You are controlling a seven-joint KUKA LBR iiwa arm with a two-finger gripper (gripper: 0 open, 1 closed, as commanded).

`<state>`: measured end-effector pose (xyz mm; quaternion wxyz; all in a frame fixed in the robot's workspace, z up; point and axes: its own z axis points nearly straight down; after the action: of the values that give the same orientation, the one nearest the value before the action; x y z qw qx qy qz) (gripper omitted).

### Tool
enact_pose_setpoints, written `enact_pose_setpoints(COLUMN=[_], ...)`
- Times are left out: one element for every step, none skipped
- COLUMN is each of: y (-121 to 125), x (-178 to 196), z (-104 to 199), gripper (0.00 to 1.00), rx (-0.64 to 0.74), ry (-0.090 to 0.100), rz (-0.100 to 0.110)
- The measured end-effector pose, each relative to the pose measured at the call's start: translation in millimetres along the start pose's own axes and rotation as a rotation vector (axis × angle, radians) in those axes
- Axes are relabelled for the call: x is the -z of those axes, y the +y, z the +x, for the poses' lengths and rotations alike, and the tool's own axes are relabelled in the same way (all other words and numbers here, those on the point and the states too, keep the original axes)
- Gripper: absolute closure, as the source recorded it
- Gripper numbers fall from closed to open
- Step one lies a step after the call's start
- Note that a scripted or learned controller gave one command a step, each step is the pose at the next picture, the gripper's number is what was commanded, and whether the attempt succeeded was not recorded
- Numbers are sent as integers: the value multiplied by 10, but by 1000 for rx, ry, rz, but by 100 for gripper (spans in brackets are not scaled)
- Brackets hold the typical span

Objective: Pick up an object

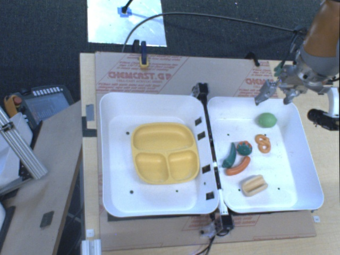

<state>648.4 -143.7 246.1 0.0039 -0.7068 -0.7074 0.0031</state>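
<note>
two shallow white bins sit side by side on the bench; the left bin [114,116] holds a yellow compartment plate [162,153], and the right bin [303,158] holds the small toy foods. the gripper [279,93] hangs over the far edge of the right bin, its two fingers spread apart with nothing between them. the nearest candidate looks to be the green ball [267,120], which lies in the far part of that bin, just toward the camera from the fingers and slightly left of them, apart from the gripper and not touching it. being round, it has no long axis to line up with, so the approach seems to turn mainly on coming down centred over it. farther off toward the near side lie an orange pretzel [262,143], a dark green pepper [230,155] beside a small red and green piece [244,147], a red sausage [238,166] lying on a slant, and a hot dog bun [254,185]. these cluster closely, so a grab there would probably risk nudging neighbours, whereas the ball stands clear on its own.
</note>
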Motion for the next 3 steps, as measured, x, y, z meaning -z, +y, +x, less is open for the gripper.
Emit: enact_pose_setpoints(y=[21, -28, -9], x=[71, -528, -939], z=[3, -3, 2], gripper=[0, 0, 0], rx=[2, 1, 0], ry=[-2, -1, -1], rz=[-11, -9, -9])
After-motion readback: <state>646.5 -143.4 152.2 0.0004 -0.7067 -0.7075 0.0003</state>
